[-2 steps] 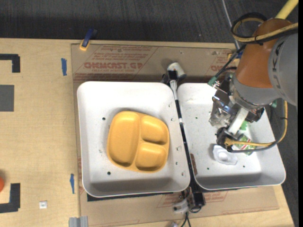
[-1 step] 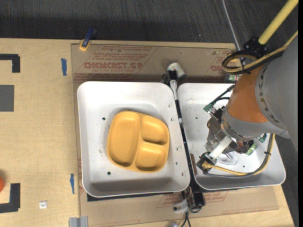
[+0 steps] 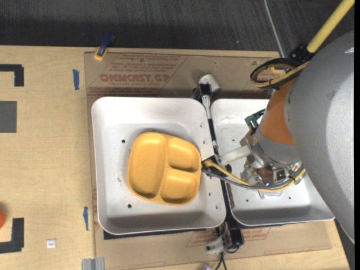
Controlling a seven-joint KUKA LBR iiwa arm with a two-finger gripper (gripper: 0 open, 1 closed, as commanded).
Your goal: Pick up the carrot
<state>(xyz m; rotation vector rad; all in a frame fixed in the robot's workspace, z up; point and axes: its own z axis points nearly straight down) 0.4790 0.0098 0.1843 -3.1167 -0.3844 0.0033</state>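
Note:
My grey arm with its orange band (image 3: 275,122) reaches in from the right and hangs low over the right bin (image 3: 230,117). The gripper (image 3: 260,176) points down into that bin's middle, seen from above under the wrist and its loose cables. The arm's bulk hides most of the right bin's floor and whatever lies under it.
A yellow three-compartment plate (image 3: 164,166) lies in the left bin (image 3: 112,122). A black cable (image 3: 211,128) runs along the ridge between the bins. Yellow and black wires (image 3: 225,173) trail from the wrist across that ridge. A small red-orange object (image 3: 1,219) shows at the bench's far left edge.

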